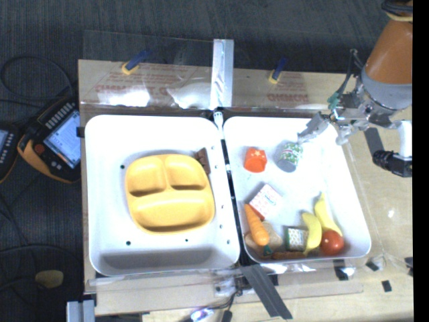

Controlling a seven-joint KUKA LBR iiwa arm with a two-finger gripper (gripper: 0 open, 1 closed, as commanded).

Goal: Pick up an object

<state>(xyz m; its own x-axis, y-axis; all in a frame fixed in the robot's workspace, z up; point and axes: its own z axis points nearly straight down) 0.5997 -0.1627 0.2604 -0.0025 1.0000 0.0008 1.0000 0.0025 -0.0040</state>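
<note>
hovering gripper (pixel 326 124), small can (pixel 290 155) just beside fingertips

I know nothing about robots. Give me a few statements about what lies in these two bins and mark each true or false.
1. The yellow divided plate lies in the left bin. True.
2. The bananas lie in the left bin. False: they lie in the right bin, near its front right corner.
3. The gripper holds the carrot. False: the carrot lies in the right bin, far from it.
4. A tomato sits beside the bananas. True.
5. A small orange-red object lies in the right bin. True.
</note>
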